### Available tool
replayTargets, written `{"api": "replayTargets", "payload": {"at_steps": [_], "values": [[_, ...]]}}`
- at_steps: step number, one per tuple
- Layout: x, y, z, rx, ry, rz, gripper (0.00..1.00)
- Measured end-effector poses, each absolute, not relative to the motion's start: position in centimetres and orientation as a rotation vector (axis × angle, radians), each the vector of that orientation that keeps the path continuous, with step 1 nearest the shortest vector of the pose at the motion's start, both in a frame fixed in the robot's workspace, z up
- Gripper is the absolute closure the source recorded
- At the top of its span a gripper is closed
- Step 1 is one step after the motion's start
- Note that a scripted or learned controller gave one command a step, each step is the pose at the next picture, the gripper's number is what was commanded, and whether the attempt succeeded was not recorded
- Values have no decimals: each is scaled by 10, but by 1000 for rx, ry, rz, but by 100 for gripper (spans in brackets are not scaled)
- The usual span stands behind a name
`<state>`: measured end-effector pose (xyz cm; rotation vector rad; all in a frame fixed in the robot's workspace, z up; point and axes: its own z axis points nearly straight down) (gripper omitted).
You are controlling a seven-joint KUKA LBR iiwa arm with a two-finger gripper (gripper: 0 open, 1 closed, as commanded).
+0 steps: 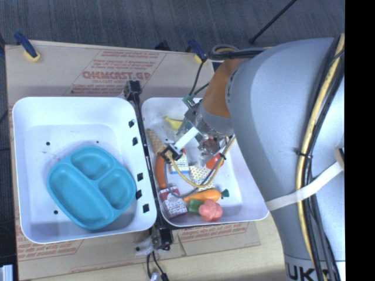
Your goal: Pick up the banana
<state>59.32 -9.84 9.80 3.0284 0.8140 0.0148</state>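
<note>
Camera view: grey arm w/ orange band [220, 92] is reaching from the right into the right shallow white plastic bin [249, 195]. Gripper [193, 138] is sitting low over the bin's middle clutter; can't tell its state. Yellow banana [173, 122], only a small piece visible, is lying near the bin's back, just left of the gripper. Orange carrot w/ green top [204, 196] and pink round toy [210, 211] are lying at the front. Left white bin [23, 122] is carrying a blue sectioned plastic tray [91, 186].
</note>
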Motion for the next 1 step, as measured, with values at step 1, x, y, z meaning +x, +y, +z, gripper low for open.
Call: {"api": "replayTargets", "payload": {"at_steps": [1], "values": [[633, -97, 91, 3067, 697, -8, 0]]}}
